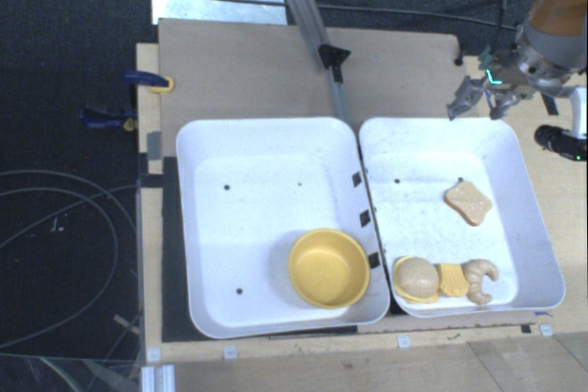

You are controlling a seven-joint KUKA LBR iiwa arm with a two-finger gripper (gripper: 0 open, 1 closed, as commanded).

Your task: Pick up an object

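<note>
gripper (480, 100) open over right bin (528, 188) rim.

The bowl (329, 267) sits in the left bin (211, 151). The toast (468, 202) and 3 more foods (445, 280) lie in the right bin (514, 170).

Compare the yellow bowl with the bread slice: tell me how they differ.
The yellow bowl is round, hollow and bright yellow; the bread slice is flat, roughly square and tan. The bowl is clearly larger than the slice. The bowl sits in the left bin, near its front right corner; the slice lies in the right bin. Both lie apart from the gripper.
</note>
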